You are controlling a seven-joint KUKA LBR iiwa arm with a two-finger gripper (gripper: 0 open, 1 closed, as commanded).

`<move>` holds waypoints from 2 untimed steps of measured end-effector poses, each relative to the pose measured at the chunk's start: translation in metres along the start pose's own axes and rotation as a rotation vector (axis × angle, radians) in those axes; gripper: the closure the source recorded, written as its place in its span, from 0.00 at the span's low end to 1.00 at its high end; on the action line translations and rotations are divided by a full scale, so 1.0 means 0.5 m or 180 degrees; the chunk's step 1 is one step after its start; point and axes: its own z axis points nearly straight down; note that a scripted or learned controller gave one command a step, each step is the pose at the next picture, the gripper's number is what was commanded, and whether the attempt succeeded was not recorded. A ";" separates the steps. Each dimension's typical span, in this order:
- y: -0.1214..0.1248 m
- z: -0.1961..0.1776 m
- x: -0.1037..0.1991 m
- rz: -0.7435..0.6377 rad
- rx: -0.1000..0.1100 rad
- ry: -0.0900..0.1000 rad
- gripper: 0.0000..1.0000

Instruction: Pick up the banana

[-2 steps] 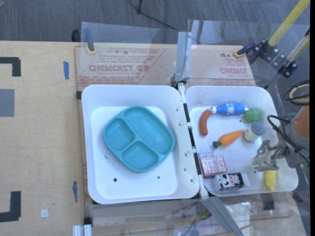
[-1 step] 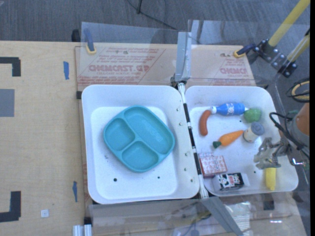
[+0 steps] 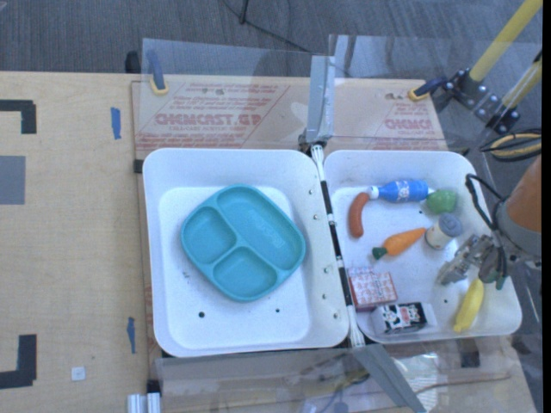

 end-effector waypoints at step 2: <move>-0.029 0.001 0.033 0.0999 -0.0013 -0.0013 1.00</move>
